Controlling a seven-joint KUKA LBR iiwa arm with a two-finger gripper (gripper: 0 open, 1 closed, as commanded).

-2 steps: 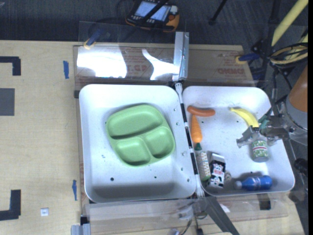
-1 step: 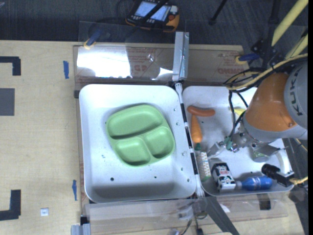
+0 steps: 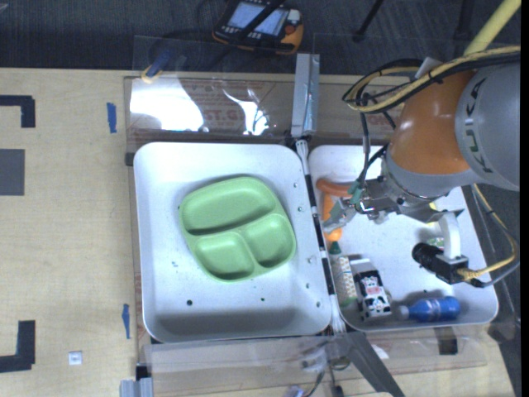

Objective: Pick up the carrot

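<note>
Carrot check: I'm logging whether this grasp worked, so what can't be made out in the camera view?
- Carrot: just an orange piece shows at the right bin's left wall; the arm covers the rest.
- Tool: its tip is too small and cluttered to tell open from shut, or whether it holds anything.
- Small packet: print too small to read.
- Blue bottle: label blurred.

one camera sits fixed above the bench (image 3: pixel 58 222), looking down at a slant. it faces both white bins: the left bin (image 3: pixel 165 304) with a green tray (image 3: pixel 237 226) sits mid-frame, the right bin (image 3: pixel 483 304) toward the right side. the dark floor (image 3: pixel 99 15) runs along the top. the arm (image 3: pixel 446 122) enters from the right, close under the lens.
</note>
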